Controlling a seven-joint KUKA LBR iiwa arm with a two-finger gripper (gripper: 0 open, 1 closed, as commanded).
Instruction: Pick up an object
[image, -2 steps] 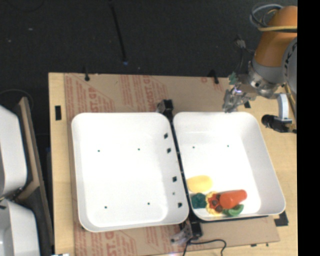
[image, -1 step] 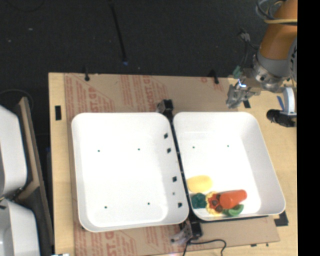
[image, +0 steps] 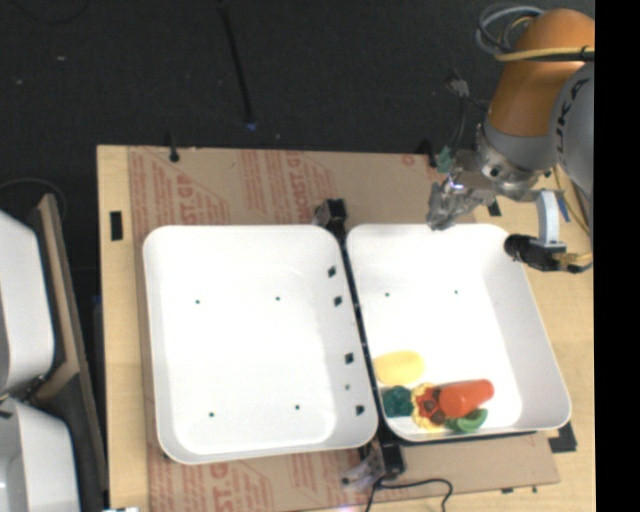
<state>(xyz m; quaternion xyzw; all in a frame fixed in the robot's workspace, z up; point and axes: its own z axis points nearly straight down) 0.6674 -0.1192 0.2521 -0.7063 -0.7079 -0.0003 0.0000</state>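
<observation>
Several small objects lie in the near corner of the right bin (image: 520, 300): a pale yellow piece (image: 397, 364), a dark green piece (image: 398, 401), and an orange-red piece (image: 465, 396) resting on a mixed yellow, red and green toy (image: 440, 412). My gripper (image: 443, 212) hangs over the far rim of the right bin, well away from the objects, with nothing seen between its fingers. The orange band of the arm (image: 535, 80) rises at the upper right.
The left bin (image: 240, 340) sits beside the right one, split by a black clip rail (image: 345, 320). Both rest on a cardboard sheet (image: 250, 185). A black cable (image: 235, 60) runs across the dark floor behind. White furniture (image: 25, 330) stands at the left edge.
</observation>
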